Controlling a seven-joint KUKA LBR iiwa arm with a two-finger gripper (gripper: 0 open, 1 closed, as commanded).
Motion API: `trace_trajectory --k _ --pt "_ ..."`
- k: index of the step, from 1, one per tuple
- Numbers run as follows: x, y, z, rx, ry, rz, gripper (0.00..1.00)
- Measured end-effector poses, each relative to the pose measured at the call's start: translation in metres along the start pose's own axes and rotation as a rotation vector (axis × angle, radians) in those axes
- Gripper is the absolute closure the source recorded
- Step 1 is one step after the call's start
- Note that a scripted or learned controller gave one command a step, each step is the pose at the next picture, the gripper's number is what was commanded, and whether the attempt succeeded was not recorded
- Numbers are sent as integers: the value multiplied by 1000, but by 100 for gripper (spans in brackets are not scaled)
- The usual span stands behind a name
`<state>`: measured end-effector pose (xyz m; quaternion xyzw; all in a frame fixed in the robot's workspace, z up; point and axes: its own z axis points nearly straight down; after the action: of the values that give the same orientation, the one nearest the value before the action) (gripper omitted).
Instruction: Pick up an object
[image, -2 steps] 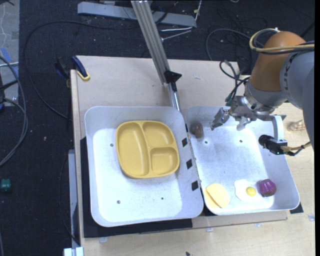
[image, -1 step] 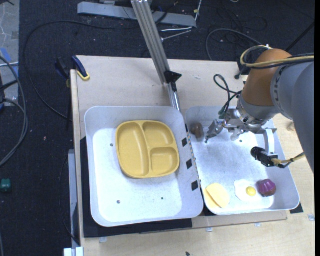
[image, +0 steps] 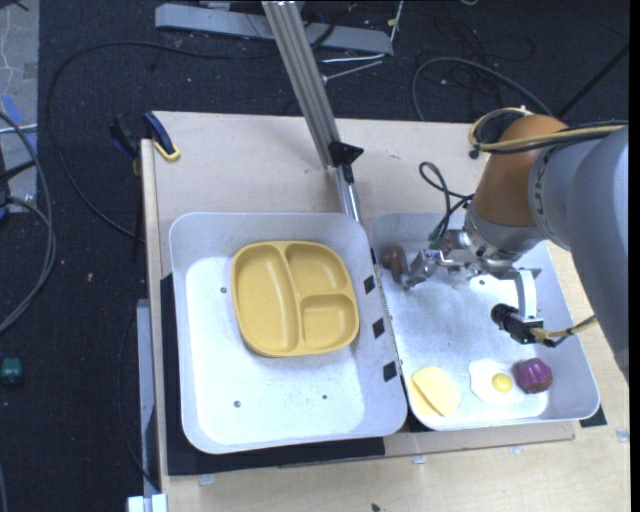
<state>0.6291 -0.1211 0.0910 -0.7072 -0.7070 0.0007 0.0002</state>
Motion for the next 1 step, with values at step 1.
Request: trace_trajectory --k 1 --pt "0 1 -12 -4 -1 0 100"
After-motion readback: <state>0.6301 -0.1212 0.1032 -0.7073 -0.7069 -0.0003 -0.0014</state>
